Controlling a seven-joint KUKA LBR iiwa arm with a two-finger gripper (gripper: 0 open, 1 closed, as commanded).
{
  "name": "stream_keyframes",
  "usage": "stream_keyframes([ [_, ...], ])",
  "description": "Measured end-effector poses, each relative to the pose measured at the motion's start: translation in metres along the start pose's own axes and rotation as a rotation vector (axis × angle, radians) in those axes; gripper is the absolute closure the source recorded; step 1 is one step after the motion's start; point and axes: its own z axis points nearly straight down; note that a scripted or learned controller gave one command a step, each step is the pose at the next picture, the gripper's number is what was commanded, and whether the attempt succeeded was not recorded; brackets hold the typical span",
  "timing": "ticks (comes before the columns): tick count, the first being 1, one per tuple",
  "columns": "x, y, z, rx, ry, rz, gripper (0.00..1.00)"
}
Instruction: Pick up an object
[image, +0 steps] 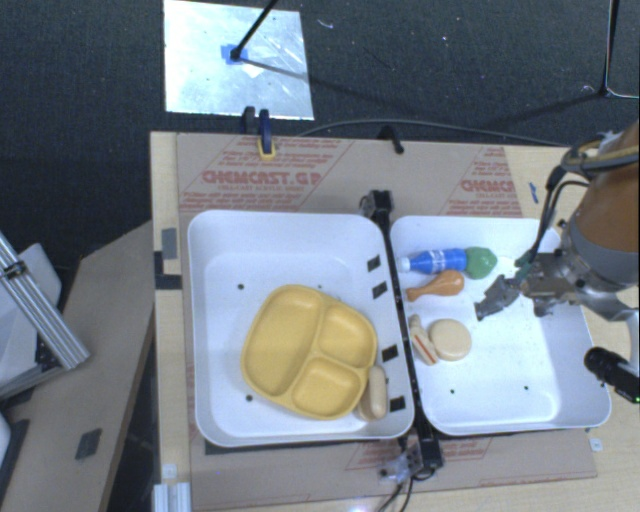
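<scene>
My gripper hangs over the right bin, reaching in from the right, and I see nothing held in it. Just left of it lies an orange-tan drumstick-shaped toy. Behind that, a blue bottle lies on its side, with a green round object at its right end. A round tan bun and a small hot dog lie below and left of the gripper.
The left bin holds a yellow divided plate and a tan bread-like piece at its front right. A black divider runs between the bins. A clamp sits at the bench's back edge.
</scene>
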Motion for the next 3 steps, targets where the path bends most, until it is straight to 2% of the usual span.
stream_keyframes([
  [1, 0.000, 0.002, -0.005, -0.010, -0.001, -0.002, 0.00],
  [3, 0.007, 0.018, 0.104, -0.005, 0.000, 0.000, 0.00],
])
